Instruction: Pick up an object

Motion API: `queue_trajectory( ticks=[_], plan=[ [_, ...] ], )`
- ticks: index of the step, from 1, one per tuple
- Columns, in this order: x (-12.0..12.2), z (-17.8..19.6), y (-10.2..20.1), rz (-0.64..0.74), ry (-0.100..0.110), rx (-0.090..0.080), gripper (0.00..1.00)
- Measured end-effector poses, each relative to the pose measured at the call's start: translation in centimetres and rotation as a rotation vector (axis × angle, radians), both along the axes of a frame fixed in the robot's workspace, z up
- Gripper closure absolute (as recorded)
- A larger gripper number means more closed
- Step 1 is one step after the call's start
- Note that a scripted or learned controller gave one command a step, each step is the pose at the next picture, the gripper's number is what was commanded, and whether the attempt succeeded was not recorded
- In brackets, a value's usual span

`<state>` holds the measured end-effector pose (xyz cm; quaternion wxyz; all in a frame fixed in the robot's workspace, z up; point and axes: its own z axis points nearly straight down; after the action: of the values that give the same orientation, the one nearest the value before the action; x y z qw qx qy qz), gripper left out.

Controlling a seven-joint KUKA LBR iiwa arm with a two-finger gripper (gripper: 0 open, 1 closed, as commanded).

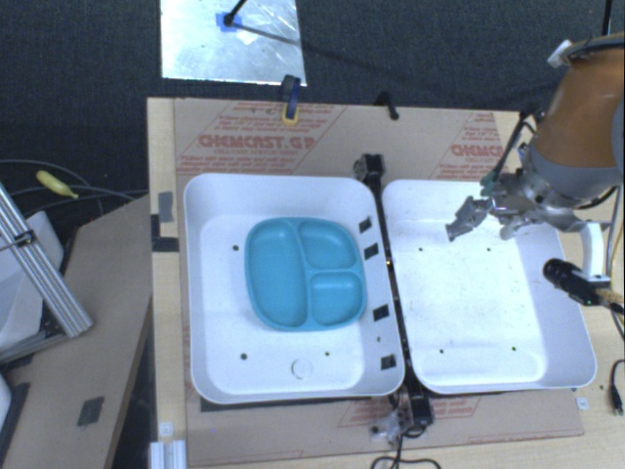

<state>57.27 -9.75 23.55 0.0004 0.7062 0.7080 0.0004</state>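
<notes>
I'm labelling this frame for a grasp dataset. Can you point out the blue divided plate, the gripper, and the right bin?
blue divided plate [305, 273]: camera view, its centre divider.
gripper [462, 225]: camera view, its tip.
right bin [469, 320]: camera view, bare floor.

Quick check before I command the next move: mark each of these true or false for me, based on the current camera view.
1. The blue divided plate lies in the left bin. True.
2. The gripper is over the left bin. False: it is over the right bin.
3. The plate has three compartments. True.
4. The plate sits between the gripper's fingers. False: the gripper is apart from it, across the divider.
</notes>
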Motion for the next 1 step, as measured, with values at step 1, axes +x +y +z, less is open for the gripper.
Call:
queue_trajectory(
  ticks=[1],
  plan=[
    [-4.61, -6.64, 0.64, -0.002, 0.009, 0.002, 0.00]
  ],
)
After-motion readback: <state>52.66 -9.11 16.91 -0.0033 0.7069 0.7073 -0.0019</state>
